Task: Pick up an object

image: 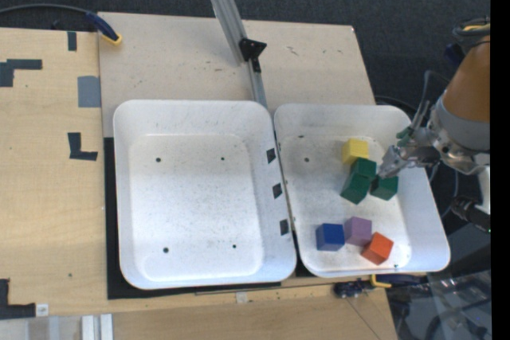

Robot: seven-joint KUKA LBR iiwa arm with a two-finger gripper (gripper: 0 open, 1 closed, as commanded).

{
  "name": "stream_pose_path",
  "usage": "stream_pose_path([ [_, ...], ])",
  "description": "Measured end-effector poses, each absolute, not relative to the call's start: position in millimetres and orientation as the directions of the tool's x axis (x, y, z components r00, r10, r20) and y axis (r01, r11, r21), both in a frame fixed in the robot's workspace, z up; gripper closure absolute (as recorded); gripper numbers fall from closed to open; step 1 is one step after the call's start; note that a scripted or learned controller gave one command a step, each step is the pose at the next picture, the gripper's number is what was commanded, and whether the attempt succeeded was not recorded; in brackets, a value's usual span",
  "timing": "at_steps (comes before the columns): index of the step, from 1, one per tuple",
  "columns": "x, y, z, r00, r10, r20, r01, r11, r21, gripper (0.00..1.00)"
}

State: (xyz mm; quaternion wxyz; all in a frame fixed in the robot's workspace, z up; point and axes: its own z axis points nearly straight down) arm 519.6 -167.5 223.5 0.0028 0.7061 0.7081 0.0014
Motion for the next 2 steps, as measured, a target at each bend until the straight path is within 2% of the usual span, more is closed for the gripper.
stream_pose_path([
  [1, 521.0, -167, 276, -0.002, 1.000, -0.002, 1.000, 0.002, 0.005, 1.00],
  [2, 531.3, -120, 260, -0.006, 1.000, 0.001, 1.000, 0.006, -0.002, 1.00],
])
